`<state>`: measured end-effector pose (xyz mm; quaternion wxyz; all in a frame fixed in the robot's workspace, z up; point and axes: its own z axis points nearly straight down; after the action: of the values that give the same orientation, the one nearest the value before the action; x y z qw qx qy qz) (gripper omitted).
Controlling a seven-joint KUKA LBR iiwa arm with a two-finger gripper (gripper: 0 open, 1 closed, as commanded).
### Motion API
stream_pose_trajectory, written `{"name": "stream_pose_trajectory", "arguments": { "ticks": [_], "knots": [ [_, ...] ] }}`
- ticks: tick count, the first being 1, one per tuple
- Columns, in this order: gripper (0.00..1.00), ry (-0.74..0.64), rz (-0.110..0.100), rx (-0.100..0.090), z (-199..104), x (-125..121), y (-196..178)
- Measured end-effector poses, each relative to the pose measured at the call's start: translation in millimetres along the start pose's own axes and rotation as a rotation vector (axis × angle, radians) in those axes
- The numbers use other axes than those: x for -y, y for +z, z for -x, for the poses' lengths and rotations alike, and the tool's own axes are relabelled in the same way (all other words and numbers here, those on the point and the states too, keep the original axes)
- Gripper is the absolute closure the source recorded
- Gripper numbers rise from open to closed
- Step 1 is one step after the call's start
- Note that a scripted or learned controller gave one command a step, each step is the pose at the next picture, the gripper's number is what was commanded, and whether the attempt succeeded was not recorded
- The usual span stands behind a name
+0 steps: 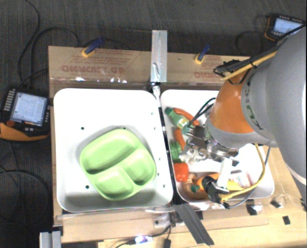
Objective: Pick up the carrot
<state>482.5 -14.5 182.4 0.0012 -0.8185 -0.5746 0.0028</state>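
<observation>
Orange, the carrot (179, 137) lies lengthwise just left of the jaws (197, 151), whose spread I cannot tell.

A wooden bench (107, 66) carries two shallow white bins side by side. The left bin (71, 107) holds a green divided plate (117, 161), and the right bin (264, 187) holds a jumble of carrots (180, 170) and other small things.
</observation>
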Motion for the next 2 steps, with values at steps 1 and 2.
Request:
{"name": "stream_pose_trajectory", "arguments": {
  "ticks": [1, 2],
  "knots": [
    [1.0, -0.008, 0.005, 0.002, -10.3, -36.8, -161.5],
    [0.0, -0.007, 0.004, 0.002, -10.3, -36.7, -161.5]
  ]
}}
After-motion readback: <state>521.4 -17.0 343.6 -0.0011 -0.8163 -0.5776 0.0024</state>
